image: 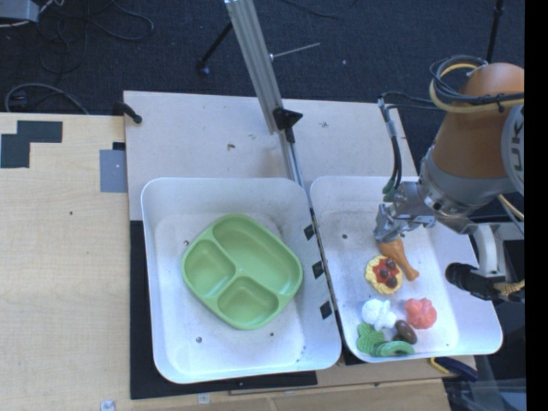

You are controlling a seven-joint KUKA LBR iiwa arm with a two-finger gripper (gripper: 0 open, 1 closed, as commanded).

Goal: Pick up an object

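The fingers [387,229] are pointing down into the right bin, but whether they are apart or together I cannot tell; the gripper [392,232] is hanging just above an orange cone-shaped toy [399,255]. The arm [469,144] is reaching in from the right. The left bin [163,315] is holding a green tray [241,271] with three compartments. In the right bin [467,332], a yellow tart [383,274] is lying beside the cone; nearer are sitting a red toy [420,312], a white piece [377,312], a green piece [381,344] and a small brown piece [405,332].
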